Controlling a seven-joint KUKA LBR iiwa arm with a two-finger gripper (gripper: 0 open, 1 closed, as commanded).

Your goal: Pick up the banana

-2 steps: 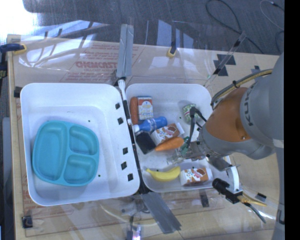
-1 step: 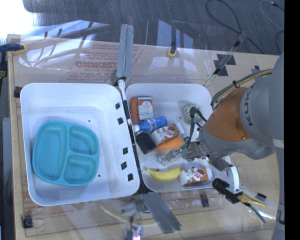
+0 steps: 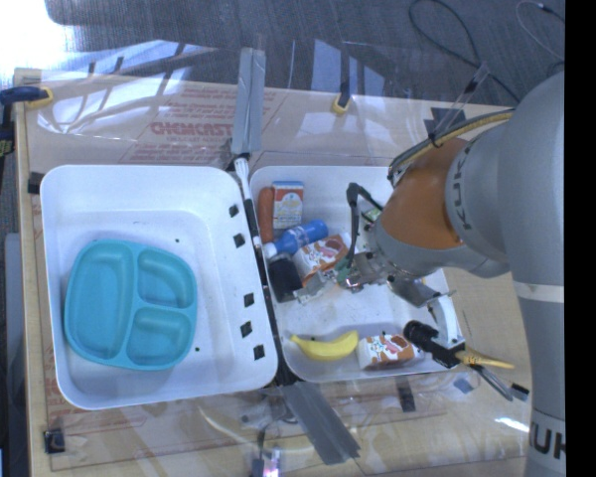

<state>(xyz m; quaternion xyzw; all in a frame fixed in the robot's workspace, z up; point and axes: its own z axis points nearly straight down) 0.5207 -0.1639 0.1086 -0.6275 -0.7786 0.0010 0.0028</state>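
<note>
Seen from above, two white bins sit side by side on a bench. The left bin [image 3: 89, 192] holds a turquoise divided tray [image 3: 129, 304]. In the right bin [image 3: 372, 179], the yellow banana [image 3: 327, 346] lies near the front edge, just beside a small red-and-white packet [image 3: 389, 351]. Farther back lie a blue bottle [image 3: 300, 238] and an orange-and-white carton [image 3: 287, 204]. The grey arm reaches in from the right, its gripper [image 3: 350, 276] low over the bin's middle, apart from the banana; how it is set cannot be told.
</note>
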